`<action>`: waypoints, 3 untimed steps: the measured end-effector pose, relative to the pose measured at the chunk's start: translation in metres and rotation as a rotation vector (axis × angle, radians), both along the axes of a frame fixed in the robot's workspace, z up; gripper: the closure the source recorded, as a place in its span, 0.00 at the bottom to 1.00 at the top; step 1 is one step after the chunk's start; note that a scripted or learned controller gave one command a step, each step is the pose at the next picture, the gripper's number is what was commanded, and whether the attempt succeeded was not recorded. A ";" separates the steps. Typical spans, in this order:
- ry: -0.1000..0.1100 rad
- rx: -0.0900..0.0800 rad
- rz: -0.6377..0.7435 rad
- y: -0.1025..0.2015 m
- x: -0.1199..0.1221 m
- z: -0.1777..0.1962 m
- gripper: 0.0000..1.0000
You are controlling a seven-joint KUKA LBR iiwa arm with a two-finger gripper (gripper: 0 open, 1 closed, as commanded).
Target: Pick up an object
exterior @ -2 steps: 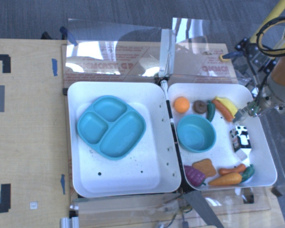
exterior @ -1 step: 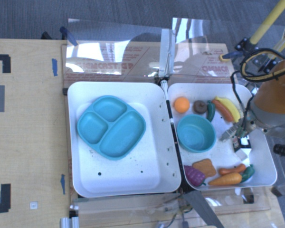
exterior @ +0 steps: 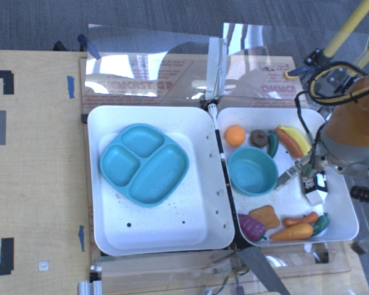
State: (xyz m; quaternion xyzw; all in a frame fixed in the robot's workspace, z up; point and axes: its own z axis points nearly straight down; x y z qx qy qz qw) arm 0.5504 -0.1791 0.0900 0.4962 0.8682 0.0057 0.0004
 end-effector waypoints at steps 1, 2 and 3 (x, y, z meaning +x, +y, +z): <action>-0.001 -0.010 -0.235 -0.013 0.039 -0.002 0.00; 0.004 -0.008 -0.242 0.024 0.093 -0.002 0.00; -0.007 -0.013 -0.237 0.023 0.096 0.012 1.00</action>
